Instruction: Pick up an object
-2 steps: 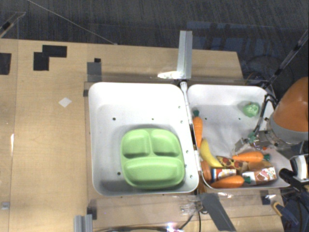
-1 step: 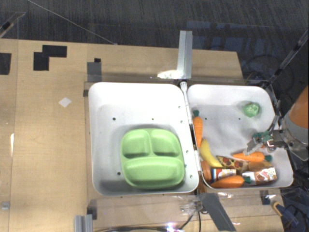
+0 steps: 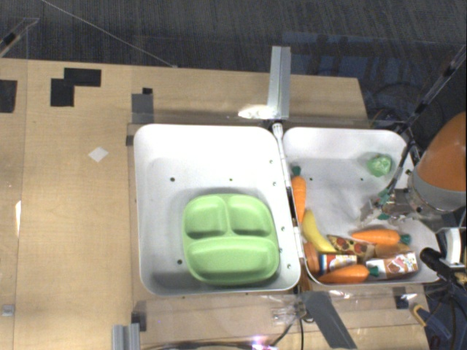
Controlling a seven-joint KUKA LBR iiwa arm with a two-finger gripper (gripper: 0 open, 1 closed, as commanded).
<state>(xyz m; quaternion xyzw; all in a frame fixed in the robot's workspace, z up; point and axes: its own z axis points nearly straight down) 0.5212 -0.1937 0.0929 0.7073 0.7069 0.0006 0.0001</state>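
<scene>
The right bin [image 3: 328,148] holds a pile of toy food. An orange carrot [image 3: 298,195] lies along its left wall, with a yellow banana [image 3: 315,230] beside it. Another carrot [image 3: 376,236] lies near the right side, and a third carrot [image 3: 343,273] rests at the front. Two small labelled bottles [image 3: 343,259] [image 3: 394,266] lie between them. A pale green lump [image 3: 379,165] sits at the back right. My gripper [image 3: 381,208] reaches in from the right and is low in the bin, just behind the right-hand carrot and in front of the green lump.
The left bin [image 3: 157,195] holds a green divided plate [image 3: 230,237]. A metal post [image 3: 279,86] stands behind the divider between the bins. The orange band of my arm [image 3: 445,159] hangs over the right bin's right wall.
</scene>
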